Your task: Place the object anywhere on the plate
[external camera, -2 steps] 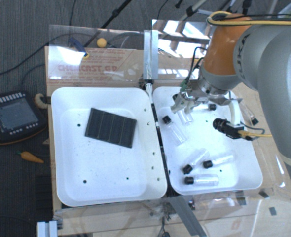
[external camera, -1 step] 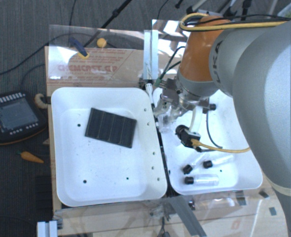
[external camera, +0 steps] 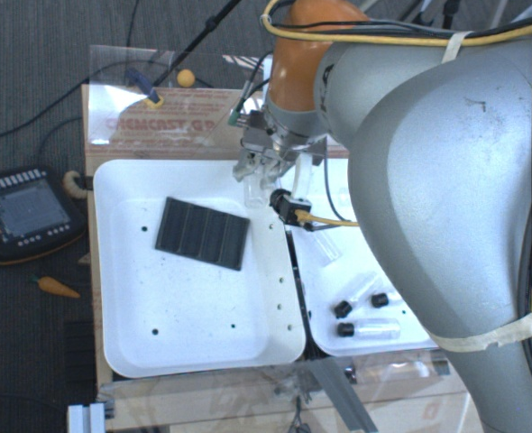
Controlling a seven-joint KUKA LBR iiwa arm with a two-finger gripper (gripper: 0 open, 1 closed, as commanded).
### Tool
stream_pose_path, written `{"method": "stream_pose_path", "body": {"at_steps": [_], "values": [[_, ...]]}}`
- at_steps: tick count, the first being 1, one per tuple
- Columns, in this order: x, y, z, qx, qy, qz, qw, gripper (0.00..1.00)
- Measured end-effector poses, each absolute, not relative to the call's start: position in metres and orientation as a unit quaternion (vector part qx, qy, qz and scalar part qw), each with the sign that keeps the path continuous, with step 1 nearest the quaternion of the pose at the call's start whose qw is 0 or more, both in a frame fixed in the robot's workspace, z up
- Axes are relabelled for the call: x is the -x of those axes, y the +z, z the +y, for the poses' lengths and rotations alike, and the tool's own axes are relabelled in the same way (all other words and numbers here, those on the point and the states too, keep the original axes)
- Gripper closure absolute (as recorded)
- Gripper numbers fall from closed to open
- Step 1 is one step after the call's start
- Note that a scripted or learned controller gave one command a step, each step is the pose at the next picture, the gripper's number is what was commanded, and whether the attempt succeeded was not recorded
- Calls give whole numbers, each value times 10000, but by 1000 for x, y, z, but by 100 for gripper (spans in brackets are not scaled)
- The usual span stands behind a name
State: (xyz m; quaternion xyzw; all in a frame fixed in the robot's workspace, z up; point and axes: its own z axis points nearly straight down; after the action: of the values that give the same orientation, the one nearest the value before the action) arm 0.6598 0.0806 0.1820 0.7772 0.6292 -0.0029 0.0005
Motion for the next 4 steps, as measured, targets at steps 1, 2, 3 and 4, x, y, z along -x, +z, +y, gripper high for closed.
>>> {"method": "stream_pose_path", "body": {"at_steps": [1, 2, 3, 4], "values": [[-661, 190, 179, -7948, -21, 6069, 4, 100], [-667, 166, 217, -8200, -27, 5724, 6, 100], [-605, 124, 232, -8637, -29, 5039, 9, 100], [-585, 208, 231, -7823, -22, 6228, 7, 100]]}}
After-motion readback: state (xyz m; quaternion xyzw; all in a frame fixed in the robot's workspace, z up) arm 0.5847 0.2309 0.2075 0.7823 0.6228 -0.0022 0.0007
